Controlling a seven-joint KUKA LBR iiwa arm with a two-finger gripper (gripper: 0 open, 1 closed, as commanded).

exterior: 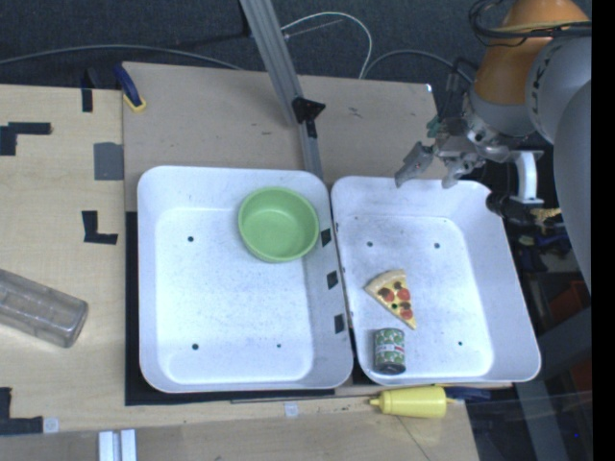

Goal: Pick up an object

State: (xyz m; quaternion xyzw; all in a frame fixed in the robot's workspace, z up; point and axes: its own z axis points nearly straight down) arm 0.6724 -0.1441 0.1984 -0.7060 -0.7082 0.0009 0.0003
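We see a green bowl point(279, 223) in the left bin point(168, 286), well left of the gripper point(429, 173). In the right bin point(500, 286), a pizza slice toy point(392, 294) and a small green can point(388, 351) lie well below the gripper, which hovers over the far rim, fingers spread, gripping nothing.

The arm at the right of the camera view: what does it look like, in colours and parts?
The arm is grey and rounded, with an orange band above the wrist. Thin dark cables loop near that band. Its gripper is grey metal with two fingers.
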